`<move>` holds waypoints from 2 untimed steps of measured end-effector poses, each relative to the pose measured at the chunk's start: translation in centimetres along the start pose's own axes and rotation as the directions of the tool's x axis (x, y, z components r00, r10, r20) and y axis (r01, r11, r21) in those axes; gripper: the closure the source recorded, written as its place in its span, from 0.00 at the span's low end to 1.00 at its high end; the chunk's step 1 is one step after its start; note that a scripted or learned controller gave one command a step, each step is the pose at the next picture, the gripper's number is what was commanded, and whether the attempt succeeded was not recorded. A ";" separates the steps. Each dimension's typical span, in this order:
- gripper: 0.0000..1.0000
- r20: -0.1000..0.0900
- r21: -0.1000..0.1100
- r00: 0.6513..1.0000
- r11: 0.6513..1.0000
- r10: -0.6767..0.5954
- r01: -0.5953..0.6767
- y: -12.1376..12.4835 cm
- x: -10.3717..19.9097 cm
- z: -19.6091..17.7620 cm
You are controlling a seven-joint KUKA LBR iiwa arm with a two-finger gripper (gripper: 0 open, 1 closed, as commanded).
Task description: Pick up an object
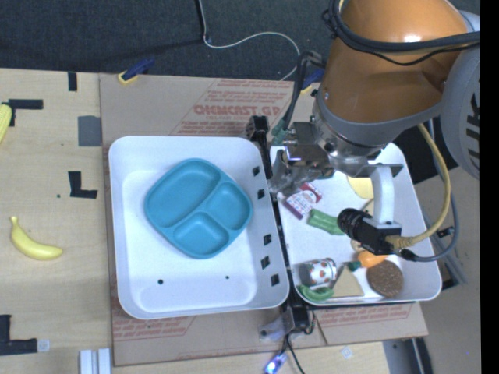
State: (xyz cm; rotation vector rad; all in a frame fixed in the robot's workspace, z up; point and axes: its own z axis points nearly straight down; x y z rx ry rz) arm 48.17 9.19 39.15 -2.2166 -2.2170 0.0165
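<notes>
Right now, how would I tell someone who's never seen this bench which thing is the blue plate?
Find the two white bins side by side and take the left bin, the one away from the arm. The plate lies flat near its middle. It is bright blue, rounded, and split into three compartments, unlike the small mixed items crowded in the right bin.

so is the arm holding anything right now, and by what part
It cannot be told: the gripper hangs low at the right bin's left edge, just above a red-and-white packet, and the wrist hides any grip.
</notes>
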 end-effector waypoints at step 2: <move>1.00 -0.002 -0.009 1.000 1.000 -0.005 0.005 0.1 2.2 -6.2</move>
